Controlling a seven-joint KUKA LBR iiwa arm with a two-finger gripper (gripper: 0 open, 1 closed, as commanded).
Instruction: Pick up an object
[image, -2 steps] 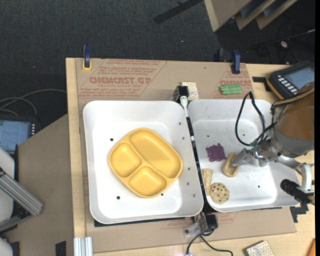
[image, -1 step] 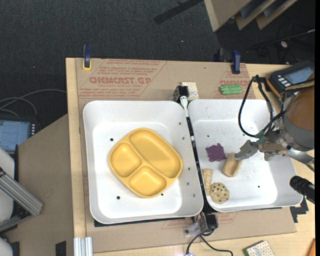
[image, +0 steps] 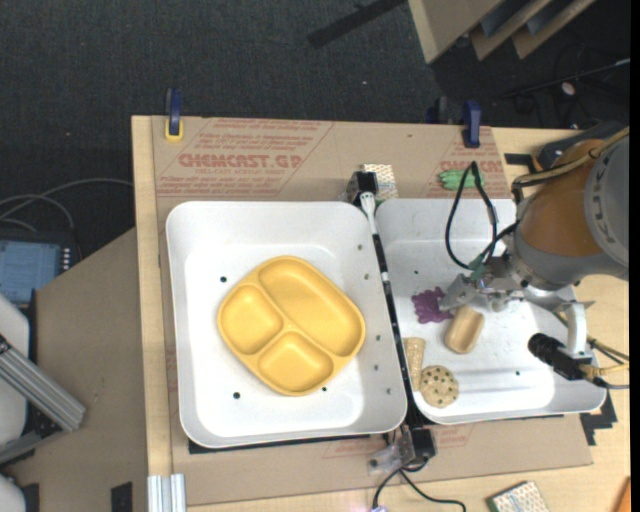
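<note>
In the right bin (image: 520, 395) lie several small items. A purple toy (image: 431, 304) rests near the bin's left wall. A tan cylinder-shaped piece (image: 465, 329) lies tilted beside it. Lower down are a small waffle cone (image: 414, 353) and a speckled cookie (image: 438, 385). My gripper (image: 482, 291) hangs low over the bin, just above the tan piece and right of the purple toy. The grey wrist and black cables hide its tip. I see nothing held in it.
The left bin (image: 190, 240) holds a yellow divided plate (image: 290, 324). The arm's orange band and grey body (image: 570, 225) cover the right bin's far right corner. A black part (image: 553, 357) sticks out over the bin's right side. Clamps stand at the board's back edge.
</note>
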